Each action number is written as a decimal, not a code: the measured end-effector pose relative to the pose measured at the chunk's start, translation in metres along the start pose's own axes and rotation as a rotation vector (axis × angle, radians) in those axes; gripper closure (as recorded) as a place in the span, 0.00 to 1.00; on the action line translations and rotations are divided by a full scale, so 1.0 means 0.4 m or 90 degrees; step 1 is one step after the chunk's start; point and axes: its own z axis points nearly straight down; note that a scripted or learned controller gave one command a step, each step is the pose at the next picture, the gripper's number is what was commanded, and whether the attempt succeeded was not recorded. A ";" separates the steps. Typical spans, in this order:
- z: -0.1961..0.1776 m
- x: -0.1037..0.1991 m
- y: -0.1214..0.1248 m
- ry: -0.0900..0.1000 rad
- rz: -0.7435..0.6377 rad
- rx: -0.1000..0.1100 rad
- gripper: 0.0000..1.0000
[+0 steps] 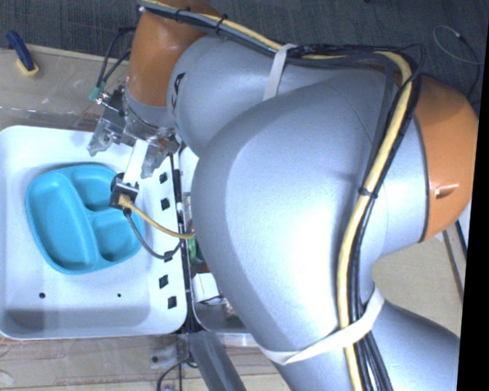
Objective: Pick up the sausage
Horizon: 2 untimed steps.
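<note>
Camera view, slanted look down on the surface [36, 53]. Grey arm [312, 196] with its orange band [160, 47] crosses most of the frame from the right and covers nearly all of the right bin [217, 316]. Tool [130, 146] hangs over the upper right part of the left bin [14, 298], just beside the upper edge of a blue divided tray [77, 218] lying in that bin.

Tool state: two pale fingers [100, 139] point down and left with a gap between them; reads as open, nothing between them.

Sausage: cannot locate it. Tray compartments look bare and so does the white floor of the left bin in the lower left. If it lies in the right bin, the arm hides it.

Risks, as judgement:
- A descent from this spot would likely close on air, or on the tray rim, since no target sits under the fingers.
- Fingers are near the tray's raised rim; a straight drop could catch that rim and tip or drag the tray.
- A yellow cable [152, 225] loops low beside the tray, close to the divider wall between bins; it could snag on a sideways sweep.

Room: open floor in the left bin toward lower left and bottom of frame. Tight at upper right, where bin wall, tray edge and tool crowd together. Blue-handled item [19, 50] lies on the surface at upper left, well apart from the tool.
</note>
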 end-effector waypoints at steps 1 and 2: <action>0.085 0.062 -0.032 0.000 -0.041 0.001 0.00; 0.128 0.181 -0.072 0.001 -0.124 -0.002 0.00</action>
